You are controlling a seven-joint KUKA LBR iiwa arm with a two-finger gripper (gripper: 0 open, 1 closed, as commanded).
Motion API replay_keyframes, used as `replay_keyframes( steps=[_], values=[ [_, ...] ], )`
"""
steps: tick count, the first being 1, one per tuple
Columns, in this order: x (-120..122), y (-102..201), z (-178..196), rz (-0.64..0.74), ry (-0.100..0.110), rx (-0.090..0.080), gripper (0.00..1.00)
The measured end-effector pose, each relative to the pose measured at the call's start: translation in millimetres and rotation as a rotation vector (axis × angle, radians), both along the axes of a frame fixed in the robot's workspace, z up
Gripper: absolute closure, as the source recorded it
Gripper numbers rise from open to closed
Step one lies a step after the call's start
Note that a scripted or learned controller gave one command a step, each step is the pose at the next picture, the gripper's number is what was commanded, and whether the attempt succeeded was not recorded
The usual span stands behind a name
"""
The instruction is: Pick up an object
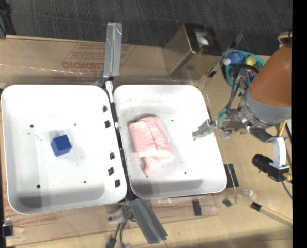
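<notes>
The near rim of the right bin point(169, 192) fronts a folded pink cloth point(151, 144) lying mid-bin, while the tool point(201, 133), its state impossible to tell, hovers at the right wall, so this looks like the approach, and next it must move left and descend over the cloth.

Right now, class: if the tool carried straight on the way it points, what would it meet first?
The tool hangs over the right bin's right side, pointing left across it. Carried on, it would probably meet the folded pink cloth first, though its height above the bin is unclear from this slanted view.
</notes>
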State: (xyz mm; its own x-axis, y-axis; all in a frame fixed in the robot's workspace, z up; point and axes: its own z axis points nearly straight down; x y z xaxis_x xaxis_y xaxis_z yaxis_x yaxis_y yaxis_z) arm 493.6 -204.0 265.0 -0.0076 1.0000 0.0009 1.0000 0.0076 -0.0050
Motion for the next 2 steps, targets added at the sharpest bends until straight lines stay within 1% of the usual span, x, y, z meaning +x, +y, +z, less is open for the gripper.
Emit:
replay_keyframes(
  steps=[1,2],
  values=[
    [36,59,-121,-0.059,0.002,0.0,0.0],
    [80,44,-170,0.017,-0.007,0.001,0.0]
  ],
)
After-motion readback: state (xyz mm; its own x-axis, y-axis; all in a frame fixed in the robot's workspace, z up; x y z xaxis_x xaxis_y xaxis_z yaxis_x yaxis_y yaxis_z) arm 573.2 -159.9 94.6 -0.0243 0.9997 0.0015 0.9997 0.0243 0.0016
